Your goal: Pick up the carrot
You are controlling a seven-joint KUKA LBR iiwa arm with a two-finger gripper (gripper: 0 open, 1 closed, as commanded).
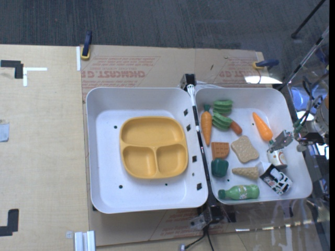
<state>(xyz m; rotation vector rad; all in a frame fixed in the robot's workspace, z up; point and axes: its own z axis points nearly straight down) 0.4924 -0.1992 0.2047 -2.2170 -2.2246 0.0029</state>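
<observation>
An orange carrot (206, 127) with a green top lies lengthwise along the left wall of the right bin (290, 111). A second orange carrot-like piece (262, 126) lies tilted in the right half of that bin. A small orange piece (236, 127) sits between them. My gripper (282, 139) reaches in over the bin's right side, just below and to the right of the tilted orange piece and well right of the green-topped carrot. Nothing is visibly held in it.
The right bin also holds green ridged pieces (222, 107), a cracker (220, 150), a bread slice (244, 149), a green pepper (219, 167), a wedge (247, 172), a green bottle (239, 192), a black-and-white carton (276, 180) and a small white item (276, 157). A yellow divided plate (154, 146) sits in the left bin (99, 156).
</observation>
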